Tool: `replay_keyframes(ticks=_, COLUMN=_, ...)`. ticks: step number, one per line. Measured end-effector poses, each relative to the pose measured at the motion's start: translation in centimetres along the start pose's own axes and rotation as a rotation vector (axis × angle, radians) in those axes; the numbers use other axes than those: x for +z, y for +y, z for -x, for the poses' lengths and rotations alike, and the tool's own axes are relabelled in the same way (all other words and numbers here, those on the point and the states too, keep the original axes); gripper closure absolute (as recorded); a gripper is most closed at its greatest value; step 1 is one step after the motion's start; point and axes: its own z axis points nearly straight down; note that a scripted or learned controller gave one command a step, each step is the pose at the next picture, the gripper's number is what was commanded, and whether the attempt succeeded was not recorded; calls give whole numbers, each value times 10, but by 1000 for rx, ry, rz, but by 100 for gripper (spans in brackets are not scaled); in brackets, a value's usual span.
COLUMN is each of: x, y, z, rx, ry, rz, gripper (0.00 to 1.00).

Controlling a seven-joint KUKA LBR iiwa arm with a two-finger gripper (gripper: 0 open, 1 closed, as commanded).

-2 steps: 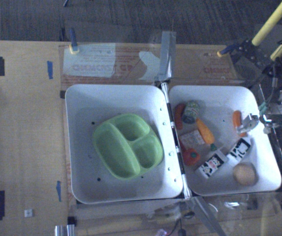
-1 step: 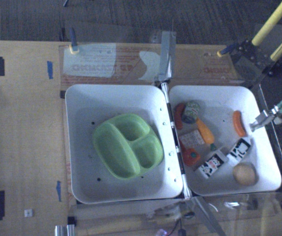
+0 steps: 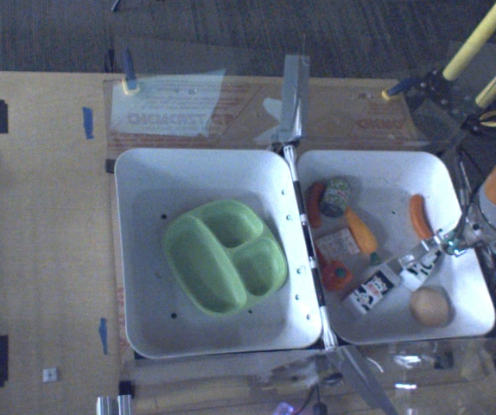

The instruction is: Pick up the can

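Camera view, slanted down over the bench. Two white bins sit side by side. The left bin [image 3: 144, 232] carries a green divided plate [image 3: 225, 255] lying flat near its centre, well apart from everything else.

The right bin [image 3: 455, 188] holds the clutter. The can [image 3: 338, 195], small, dark and mottled, sits toward 11 o'clock in this bin, just beside a red piece [image 3: 316, 204] by the dividing wall. At 6 o'clock from the can lies an orange carrot [image 3: 362, 233], then a pinkish packet [image 3: 339, 245] and a red toy [image 3: 337, 275] lower down. A black-and-white carton [image 3: 371, 290] lies tilted near the bin's 6 o'clock; a tan ball [image 3: 430, 306] rests at 5 o'clock; an orange sausage shape [image 3: 420, 217] at 2 o'clock.

The gripper [image 3: 428, 256] reaches in from 3 o'clock, low over the bin, its tip just beside the carton and well apart from the can. Whether the fingers stand apart or together is too blurred to tell.

Judgement: nothing is grasped for the task yet; the arm would need to travel toward 10 o'clock, and close neighbours crowd the can.
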Motion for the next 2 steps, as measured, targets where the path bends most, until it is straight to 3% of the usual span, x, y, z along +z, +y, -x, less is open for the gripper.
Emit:
replay_keyframes(ticks=1, x=-62, y=35, z=-15, rx=-208, ry=10, rz=-17, gripper=0)
replay_keyframes(ticks=2, x=-43, y=110, z=44, rx=-128, ry=9, rz=-18, gripper=0)
